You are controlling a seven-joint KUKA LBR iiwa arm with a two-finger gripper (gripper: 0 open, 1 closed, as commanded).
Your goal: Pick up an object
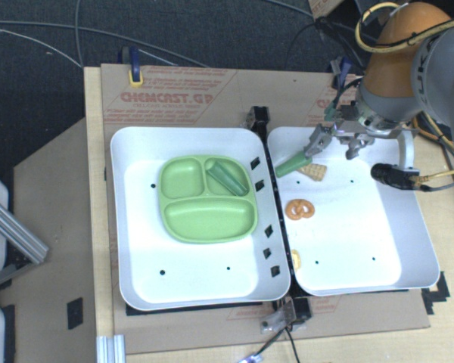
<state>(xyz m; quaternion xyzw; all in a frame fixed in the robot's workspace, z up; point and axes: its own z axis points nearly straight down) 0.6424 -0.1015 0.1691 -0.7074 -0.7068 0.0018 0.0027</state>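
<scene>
- Small yellow bit (296,259) near the front-left edge of the right bin (378,255), close to the divider; tiny, poor pick target
- Left bin (136,278) holds a green divided plate (204,221); a green pickle-like piece (227,177) lies in its upper right compartment, well apart from the arm
- Pretzel (300,209) lies flat on the right bin floor, just right of the divider, nothing touching it; easy candidate but thin, so the fingers would need to go right down to the floor
- Tan cracker (315,172) sits further back, touching or just beside the end of a green stick-shaped piece (290,164) that lies slanted toward the divider
- Gripper (334,137) hangs over the back of the right bin, just behind the cracker and the green stick; fingers look spread wide, one (315,141) reaching toward the stick, nothing between them
- Likely step: closing in on the green stick or the cracker, nothing held yet
- To do it well: straddle the stick across its narrow width, not along it, descend straight, avoid nudging the cracker or pushing the stick into the divider wall
- Risk: flat cracker slips out, stick rolls away on closing
</scene>
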